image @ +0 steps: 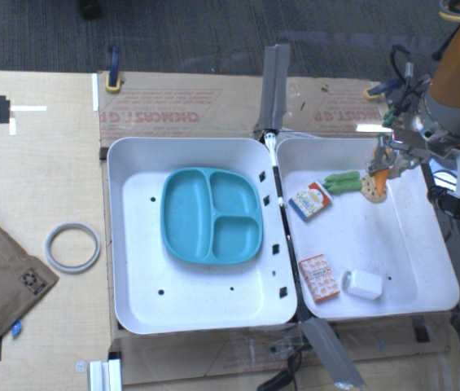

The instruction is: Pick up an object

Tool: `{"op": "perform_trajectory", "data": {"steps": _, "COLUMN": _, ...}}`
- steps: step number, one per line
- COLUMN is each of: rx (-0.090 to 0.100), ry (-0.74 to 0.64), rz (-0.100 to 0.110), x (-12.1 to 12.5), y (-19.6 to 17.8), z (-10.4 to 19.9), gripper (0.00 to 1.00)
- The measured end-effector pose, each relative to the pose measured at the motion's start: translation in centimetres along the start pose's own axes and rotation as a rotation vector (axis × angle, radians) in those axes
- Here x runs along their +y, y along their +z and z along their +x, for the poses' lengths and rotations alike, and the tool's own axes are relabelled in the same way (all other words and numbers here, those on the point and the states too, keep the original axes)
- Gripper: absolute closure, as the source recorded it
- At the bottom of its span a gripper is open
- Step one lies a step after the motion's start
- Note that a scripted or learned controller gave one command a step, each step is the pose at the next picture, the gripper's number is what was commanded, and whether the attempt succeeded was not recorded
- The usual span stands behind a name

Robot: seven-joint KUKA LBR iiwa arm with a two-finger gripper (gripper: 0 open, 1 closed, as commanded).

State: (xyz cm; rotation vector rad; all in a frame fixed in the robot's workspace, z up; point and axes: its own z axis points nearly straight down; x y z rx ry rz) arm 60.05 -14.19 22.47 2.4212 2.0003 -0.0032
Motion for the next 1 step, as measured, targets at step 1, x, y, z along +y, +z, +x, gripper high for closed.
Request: {"op": "perform_trajectory", "data": {"steps": 1, "rx": 0.000, "ry": -0.067, "rz": 0.002, "x": 0.80, "y": 2.03, "z": -2.20, "gripper": 1.00}}
